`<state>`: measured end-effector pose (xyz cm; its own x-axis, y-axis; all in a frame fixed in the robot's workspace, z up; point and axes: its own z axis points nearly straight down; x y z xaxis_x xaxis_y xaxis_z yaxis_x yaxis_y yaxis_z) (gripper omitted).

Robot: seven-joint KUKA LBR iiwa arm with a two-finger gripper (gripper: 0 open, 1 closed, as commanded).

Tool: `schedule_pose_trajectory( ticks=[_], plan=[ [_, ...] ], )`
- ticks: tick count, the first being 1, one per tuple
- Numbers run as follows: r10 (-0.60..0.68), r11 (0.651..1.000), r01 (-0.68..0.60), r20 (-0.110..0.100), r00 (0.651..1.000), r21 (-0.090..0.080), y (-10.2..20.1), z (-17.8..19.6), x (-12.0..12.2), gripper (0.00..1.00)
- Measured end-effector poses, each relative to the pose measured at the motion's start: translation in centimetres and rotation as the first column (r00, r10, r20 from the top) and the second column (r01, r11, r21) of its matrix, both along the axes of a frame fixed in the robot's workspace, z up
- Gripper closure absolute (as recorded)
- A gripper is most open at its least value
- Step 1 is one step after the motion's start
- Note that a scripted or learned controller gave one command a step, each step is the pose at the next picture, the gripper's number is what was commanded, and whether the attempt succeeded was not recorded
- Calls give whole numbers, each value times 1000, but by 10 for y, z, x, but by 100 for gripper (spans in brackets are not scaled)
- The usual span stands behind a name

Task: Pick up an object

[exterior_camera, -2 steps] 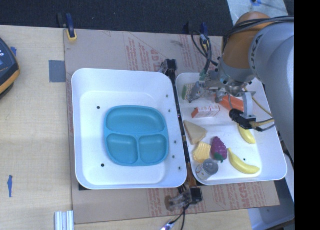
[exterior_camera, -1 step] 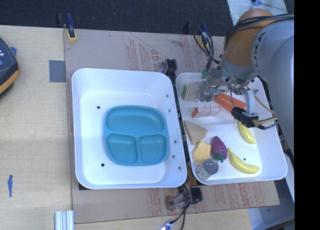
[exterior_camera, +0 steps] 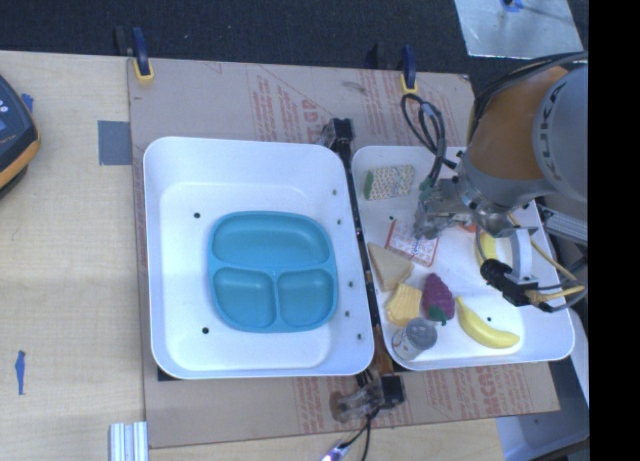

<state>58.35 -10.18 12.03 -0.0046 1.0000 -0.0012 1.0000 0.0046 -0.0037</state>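
My gripper (exterior_camera: 432, 219) hangs low in the right bin (exterior_camera: 540, 349), over its middle, just above a small red-and-white patterned card (exterior_camera: 414, 244). In that bin lie a green-and-white waffle-like piece (exterior_camera: 389, 182) at the back, a tan wedge (exterior_camera: 388, 267), a yellow cheese block (exterior_camera: 404, 303), a purple grape bunch (exterior_camera: 437, 296), a grey round can (exterior_camera: 416, 337) and a yellow banana (exterior_camera: 485, 326). Another yellow piece (exterior_camera: 487, 247) lies partly under the arm. The fingers are hidden from this angle.
The left bin (exterior_camera: 170, 164) holds a blue divided tray (exterior_camera: 271, 270). The grey arm with its orange band (exterior_camera: 510, 134) covers the right bin's back right corner. Cables (exterior_camera: 428, 124) loop behind the bin. Clamps sit at the cardboard's edges.
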Motion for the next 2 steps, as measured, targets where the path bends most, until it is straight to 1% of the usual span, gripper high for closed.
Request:
schedule_pose_trajectory(
  ticks=[1, 2],
  plan=[
    [-1, 1000, 1, 0, 1000, 0, 0, 0, 0, 0],
    [1, 1000, -1, 8, 1000, 1, 8, -25, -101, 0]
  ],
)
